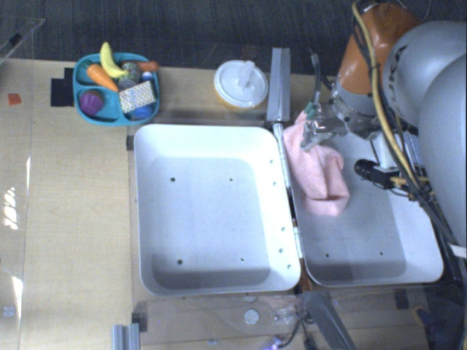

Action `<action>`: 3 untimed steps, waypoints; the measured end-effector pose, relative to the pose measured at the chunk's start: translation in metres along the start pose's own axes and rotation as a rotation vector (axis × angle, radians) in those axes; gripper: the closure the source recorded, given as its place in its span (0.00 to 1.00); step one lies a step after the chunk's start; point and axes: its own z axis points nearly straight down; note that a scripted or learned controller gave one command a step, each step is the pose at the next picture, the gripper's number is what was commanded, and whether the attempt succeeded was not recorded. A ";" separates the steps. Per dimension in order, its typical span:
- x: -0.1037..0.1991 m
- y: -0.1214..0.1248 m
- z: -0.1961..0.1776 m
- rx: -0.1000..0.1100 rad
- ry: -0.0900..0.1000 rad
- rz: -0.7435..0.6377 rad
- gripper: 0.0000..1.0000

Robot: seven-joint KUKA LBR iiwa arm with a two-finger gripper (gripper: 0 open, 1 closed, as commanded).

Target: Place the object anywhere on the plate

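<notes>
Over the pink cloth (319, 172), the gripper (315, 131) pinches its top edge; limp fabric may slip free before the plate (115, 88).

The pink cloth (319, 172) lies in the right white bin (379, 261), at ten o'clock, gripper (315, 127) above it.

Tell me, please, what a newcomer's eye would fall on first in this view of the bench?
Probably the pink cloth, crumpled against the left wall of the right bin, with the gripper right at its top edge. Next, the blue plate of colourful toy food at the bench's far left corner, beyond the left bin, and the white lidded cup near it.
</notes>
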 end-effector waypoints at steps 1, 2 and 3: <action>0.001 0.002 -0.040 -0.001 0.002 -0.009 1.00; 0.052 -0.018 -0.050 -0.002 0.003 -0.412 1.00; 0.101 -0.029 -0.039 -0.002 0.003 -0.814 1.00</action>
